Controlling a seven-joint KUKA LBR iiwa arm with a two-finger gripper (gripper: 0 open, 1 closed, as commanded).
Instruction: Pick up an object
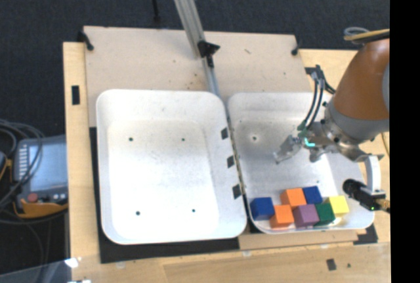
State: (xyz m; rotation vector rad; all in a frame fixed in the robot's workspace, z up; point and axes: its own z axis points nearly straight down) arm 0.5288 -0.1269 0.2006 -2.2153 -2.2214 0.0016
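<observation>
We find the gripper [286, 152] poised over the open floor of the right-hand bin [275, 111], reaching in from the right under the arm's orange band [364, 81]; whether it is wide or narrow we cannot tell, and nothing shows in its grasp.

The candidates for pickup are a cluster of coloured blocks packed along the near wall of that same bin; we count a blue block [262, 207] at the left end, two orange blocks [294, 196] [283, 215], a second blue block [312, 194], a purple block [305, 214], a green block [324, 212] and a yellow block [338, 204] at the right end.

The governing relation: the whole cluster lies toward the near edge from the gripper, and mostly a little to the right of it; the row's long axis runs left to right along the bin wall; the upper orange block and the left blue block appear nearest the gripper. We judge the coming move to be a travel toward the near wall followed by a descent; the blocks sit touching one another, so a clean closure on one may be obstructed by its neighbours. The left-hand bin [164, 163] holds no blocks.
</observation>
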